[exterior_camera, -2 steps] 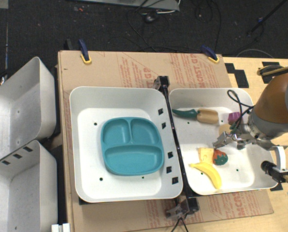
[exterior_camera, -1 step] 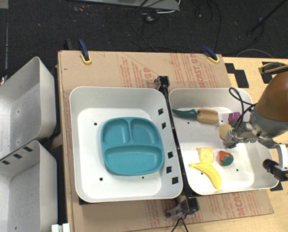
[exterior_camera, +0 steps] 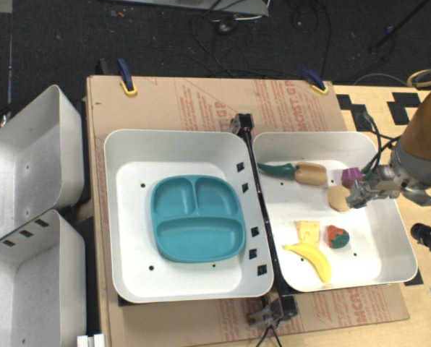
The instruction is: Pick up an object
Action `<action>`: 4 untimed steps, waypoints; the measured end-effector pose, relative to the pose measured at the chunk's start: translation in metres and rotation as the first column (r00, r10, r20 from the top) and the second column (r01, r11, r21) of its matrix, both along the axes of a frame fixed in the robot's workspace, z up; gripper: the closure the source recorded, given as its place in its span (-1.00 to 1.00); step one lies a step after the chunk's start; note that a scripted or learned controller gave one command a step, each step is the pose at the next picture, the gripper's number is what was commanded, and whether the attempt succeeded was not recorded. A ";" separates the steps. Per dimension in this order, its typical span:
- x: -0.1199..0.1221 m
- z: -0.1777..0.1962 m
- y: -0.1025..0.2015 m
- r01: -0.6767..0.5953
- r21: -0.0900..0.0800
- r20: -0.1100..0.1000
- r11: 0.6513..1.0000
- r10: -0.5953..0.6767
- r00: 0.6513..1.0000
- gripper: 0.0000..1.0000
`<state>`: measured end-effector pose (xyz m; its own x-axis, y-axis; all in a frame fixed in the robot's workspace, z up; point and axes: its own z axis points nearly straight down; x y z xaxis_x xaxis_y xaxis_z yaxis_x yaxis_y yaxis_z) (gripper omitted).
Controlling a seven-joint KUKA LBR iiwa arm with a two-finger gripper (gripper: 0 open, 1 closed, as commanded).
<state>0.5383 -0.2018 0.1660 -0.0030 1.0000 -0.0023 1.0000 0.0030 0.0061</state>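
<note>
Pincer, grip state unclear, crowds tan block beside purple piece.

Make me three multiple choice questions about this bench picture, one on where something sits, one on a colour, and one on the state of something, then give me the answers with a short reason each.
1. Where does the divided plate lie?
A. In the left bin
B. In the right bin
C. On the cardboard outside both bins

2. What colour is the banana in the right bin?
A. Purple
B. Yellow
C. Teal

3. How does the divided plate lie in the left bin?
A. Flat, compartments facing up
B. Flipped upside down
C. Standing on edge against the wall

Answers:
1. A, the teal plate sits in the middle of the left bin.
2. B, the curved fruit near the right bin's front wall is plainly yellow.
3. A, its three compartments are open to the camera.

The hand hovers over the right bin's far side, by a tan object.
</note>
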 end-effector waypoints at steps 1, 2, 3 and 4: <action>0.001 0.037 0.000 0.000 0.000 -0.001 1.000 0.000 1.000 1.00; 0.024 0.043 0.059 -0.005 0.004 -0.003 1.000 0.005 1.000 1.00; 0.029 0.054 0.116 -0.006 0.004 -0.004 1.000 0.006 1.000 1.00; 0.054 0.058 0.169 -0.006 0.003 -0.003 1.000 0.006 1.000 1.00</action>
<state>0.5927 -0.0325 0.2241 -0.0088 1.0000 0.0012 1.0000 0.0088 0.0032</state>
